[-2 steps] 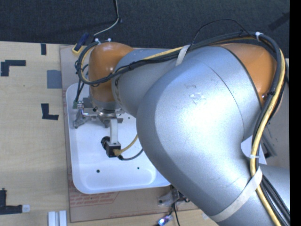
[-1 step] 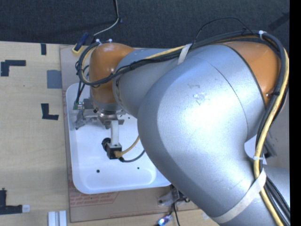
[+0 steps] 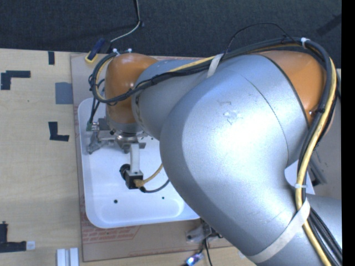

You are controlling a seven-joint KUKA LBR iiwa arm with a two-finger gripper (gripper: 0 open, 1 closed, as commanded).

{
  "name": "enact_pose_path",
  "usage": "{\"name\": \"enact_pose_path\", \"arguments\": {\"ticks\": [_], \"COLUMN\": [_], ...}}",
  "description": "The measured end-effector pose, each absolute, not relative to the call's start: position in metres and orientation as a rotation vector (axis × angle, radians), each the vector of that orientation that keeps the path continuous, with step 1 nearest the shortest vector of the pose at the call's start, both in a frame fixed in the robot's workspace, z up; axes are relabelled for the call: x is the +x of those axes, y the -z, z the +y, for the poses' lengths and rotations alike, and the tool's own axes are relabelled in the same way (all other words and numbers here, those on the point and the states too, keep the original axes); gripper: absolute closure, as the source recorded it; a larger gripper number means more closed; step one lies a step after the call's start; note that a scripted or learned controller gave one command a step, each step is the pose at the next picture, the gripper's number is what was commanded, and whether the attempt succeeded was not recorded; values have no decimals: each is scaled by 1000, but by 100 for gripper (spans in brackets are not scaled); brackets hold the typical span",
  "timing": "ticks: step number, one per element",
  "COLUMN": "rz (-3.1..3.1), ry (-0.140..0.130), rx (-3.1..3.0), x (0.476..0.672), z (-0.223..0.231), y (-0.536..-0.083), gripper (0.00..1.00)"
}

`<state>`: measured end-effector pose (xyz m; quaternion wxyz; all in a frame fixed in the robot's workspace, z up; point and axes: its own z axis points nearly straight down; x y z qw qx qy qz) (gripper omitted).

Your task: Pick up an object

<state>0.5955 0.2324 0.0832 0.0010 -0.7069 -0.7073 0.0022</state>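
My gripper [image 3: 105, 139] hangs below the orange wrist band [image 3: 123, 85], low over the far left part of a shallow white bin [image 3: 105, 204]. Its metal body sits close to the bin's left wall. The wrist and its brackets crowd the fingers, so their state is unclear. Two small dark dots [image 3: 115, 200] mark the bin floor near the front. The big grey arm [image 3: 233, 148] reaches in from the right and hides the right part of this bin and everything beyond it.
The bin rests on a brown mat [image 3: 111, 234] on the pale wooden bench [image 3: 33, 165]. Black tape marks [image 3: 55, 132] and a grey patch [image 3: 64, 92] lie on the bench to the left. A cable with a blue and yellow plug [image 3: 95, 51] runs behind the bin.
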Motion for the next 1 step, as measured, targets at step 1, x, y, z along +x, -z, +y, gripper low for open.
{"name": "enact_pose_path", "arguments": {"ticks": [1], "rz": [-2221], "ry": [-3], "rx": [-2220], "x": [602], "z": [233], "y": [-98], "gripper": [0]}}
